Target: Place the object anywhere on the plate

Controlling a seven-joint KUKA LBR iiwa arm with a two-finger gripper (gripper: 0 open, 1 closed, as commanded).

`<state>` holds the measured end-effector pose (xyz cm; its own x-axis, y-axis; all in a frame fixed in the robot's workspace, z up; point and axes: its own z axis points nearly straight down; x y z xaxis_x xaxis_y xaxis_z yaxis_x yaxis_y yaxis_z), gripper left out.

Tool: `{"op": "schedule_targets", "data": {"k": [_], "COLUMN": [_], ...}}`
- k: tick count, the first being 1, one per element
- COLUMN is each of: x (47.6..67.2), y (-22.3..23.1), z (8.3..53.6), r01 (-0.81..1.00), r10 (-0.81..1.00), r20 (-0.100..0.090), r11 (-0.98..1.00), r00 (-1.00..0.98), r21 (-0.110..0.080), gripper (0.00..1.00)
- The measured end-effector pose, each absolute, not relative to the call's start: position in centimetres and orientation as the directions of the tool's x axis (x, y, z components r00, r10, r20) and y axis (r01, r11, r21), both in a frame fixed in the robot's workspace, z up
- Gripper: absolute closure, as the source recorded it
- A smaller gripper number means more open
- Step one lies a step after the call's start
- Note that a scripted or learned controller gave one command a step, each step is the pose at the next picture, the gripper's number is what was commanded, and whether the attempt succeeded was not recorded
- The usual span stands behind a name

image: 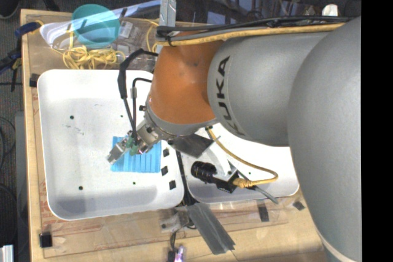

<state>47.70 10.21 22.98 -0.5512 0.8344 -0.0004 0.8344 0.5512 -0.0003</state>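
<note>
Camera view: a flat, ribbed blue plate [138, 159] lies in the left bin [67, 132]; the gripper [130, 145] sits over its left edge, finger state indiscernible.

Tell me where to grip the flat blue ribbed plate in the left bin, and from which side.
Take the flat blue ribbed plate by its bare lower edge, coming straight down from above. It lies flat on the left white bin floor, and the claw covers its upper corner.

Grey KUKA arm [288, 77] with orange band [181, 86]

Black lettering marks the smooth grey casing; black cables [126, 92] and a yellow hose [245, 165] trail beside the wrist.
</note>
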Motion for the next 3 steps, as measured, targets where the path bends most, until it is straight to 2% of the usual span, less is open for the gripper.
{"op": "schedule_targets", "data": {"k": [1,2,3], "x": [47.7,47.8,47.7], "y": [3.7,8.3,6.2], "z": [27.1,25.3,27.8], "r01": [0.817,0.842,0.743], "r10": [0.817,0.842,0.743], "r20": [0.000,0.002,-0.001], "r11": [0.577,0.540,0.669], "r00": [-0.577,-0.540,-0.669], "r21": [0.000,-0.004,0.001], "gripper": [1.00,1.00,1.00]}}
